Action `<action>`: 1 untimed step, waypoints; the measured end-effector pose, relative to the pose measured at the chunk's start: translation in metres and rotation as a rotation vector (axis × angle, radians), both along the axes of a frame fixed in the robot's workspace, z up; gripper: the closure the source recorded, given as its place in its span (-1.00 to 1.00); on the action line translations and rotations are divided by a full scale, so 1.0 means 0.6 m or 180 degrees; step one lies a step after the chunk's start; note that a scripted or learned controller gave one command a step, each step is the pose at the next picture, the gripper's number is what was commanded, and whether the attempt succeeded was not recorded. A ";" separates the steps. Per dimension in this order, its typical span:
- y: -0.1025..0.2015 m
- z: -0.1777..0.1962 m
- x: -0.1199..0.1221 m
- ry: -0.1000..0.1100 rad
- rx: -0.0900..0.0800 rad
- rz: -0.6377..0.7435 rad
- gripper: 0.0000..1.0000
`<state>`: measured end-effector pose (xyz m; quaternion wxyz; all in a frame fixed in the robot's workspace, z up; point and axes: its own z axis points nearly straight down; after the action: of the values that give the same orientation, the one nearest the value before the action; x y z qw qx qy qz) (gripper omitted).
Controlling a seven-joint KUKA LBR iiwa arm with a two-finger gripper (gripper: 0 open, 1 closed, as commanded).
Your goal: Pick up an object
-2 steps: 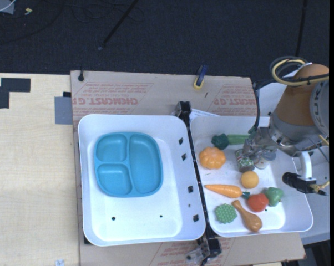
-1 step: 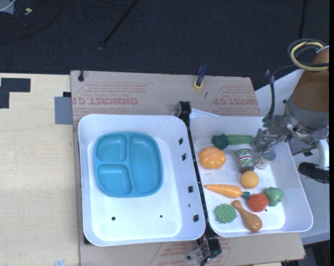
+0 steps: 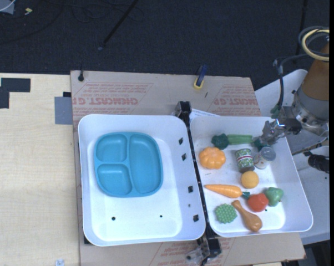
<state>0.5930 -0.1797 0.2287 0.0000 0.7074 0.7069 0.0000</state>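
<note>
Drumstick [image 3: 248, 216]: closest to you, at the near edge of the right bin [image 3: 300, 204], you see a tan toy chicken leg lying at a slant, its thick end toward the near right corner.
Green cluster [image 3: 226, 213]: just left of the drumstick, a bumpy round green piece near the same edge.
Tomato [image 3: 257, 202]: a red round piece touching the drumstick's far side, with a green pepper [image 3: 274, 194] pressed against its right.
Carrot [image 3: 224, 190]: you find it lying across the bin's middle, point toward the left wall.
Yellow ball [image 3: 249, 179]: a small round fruit just beyond the carrot's thick end.
Can [image 3: 244, 159]: a small tin with a green label, upright or nearly so, in the middle of the bin.
Pumpkin [image 3: 212, 158]: an orange lobed piece near the left wall, beside the can.
Broccoli [image 3: 220, 141]: dark green, toward the far left part, with a long green vegetable [image 3: 240, 139] running from it toward the right.
Gripper [image 3: 268, 134]: it hangs over the far right part of the right bin, close above the end of the long green vegetable and a small grey round piece [image 3: 265, 154]. You cannot tell from here how far its fingers are parted, nor whether anything sits between them.
Arm [image 3: 314, 93]: it comes in over the bin's far right corner.
Left bin [image 3: 100, 226]: it carries a blue divided plate [image 3: 128, 165] toward its far left part.
</note>
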 end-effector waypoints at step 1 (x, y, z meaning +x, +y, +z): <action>0.102 -0.005 -0.024 0.0020 0.0010 0.0015 1.00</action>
<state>0.5786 -0.1184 0.2255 -0.0034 0.7057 0.7085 -0.0012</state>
